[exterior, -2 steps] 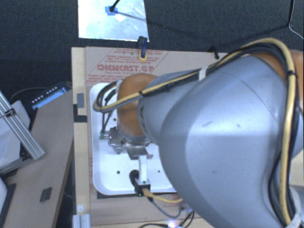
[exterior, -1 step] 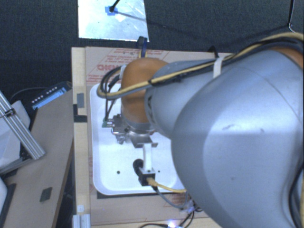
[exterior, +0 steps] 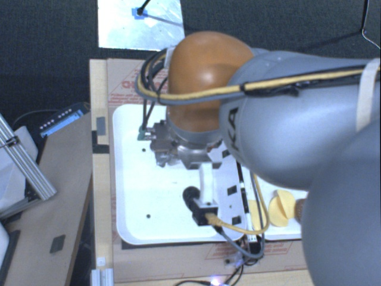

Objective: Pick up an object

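The grey arm with its orange band [exterior: 205, 70] reaches in from the right and covers most of both bins. My gripper [exterior: 174, 152] hangs low over the back middle of the left white bin [exterior: 134, 189], seen from above, with the wrist hiding what lies under it. A pale yellow rounded object [exterior: 281, 208] lies in the right bin, close to the front wall and partly behind the arm. I see nothing held.
Two small dark specks [exterior: 149, 215] mark the left bin's floor. Both bins rest on a cardboard sheet [exterior: 119, 88]. A shiny foil sheet [exterior: 140, 14] lies behind, while an aluminium rail [exterior: 27, 162] and a blue-black device [exterior: 59, 119] sit off to the left.
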### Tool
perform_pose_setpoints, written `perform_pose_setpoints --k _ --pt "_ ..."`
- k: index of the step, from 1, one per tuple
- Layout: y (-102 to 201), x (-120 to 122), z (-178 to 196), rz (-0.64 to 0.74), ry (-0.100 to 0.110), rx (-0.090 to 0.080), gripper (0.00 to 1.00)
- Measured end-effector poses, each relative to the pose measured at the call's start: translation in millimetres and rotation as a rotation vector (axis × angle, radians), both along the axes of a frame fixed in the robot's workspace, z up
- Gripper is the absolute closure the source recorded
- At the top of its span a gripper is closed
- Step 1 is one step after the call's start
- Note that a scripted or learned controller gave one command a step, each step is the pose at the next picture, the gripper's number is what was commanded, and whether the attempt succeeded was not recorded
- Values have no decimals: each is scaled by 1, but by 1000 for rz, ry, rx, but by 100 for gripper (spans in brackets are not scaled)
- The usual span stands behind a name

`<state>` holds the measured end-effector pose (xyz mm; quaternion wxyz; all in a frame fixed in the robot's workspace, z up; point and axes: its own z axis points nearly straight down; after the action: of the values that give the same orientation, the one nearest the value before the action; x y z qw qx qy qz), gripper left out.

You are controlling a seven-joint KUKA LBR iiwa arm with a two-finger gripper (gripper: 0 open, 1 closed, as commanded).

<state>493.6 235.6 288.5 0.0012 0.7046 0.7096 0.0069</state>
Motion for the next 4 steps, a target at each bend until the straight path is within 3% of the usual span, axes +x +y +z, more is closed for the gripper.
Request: perform_pose_setpoints --k 1,2,3,4 --pt "-1 -6 68 -1 4 -3 100" --pt "-1 -6 202 -1 -4 1 100" --pt "-1 -7 196 -1 10 -7 100" --pt "-1 -7 187 -1 11 -7 100"
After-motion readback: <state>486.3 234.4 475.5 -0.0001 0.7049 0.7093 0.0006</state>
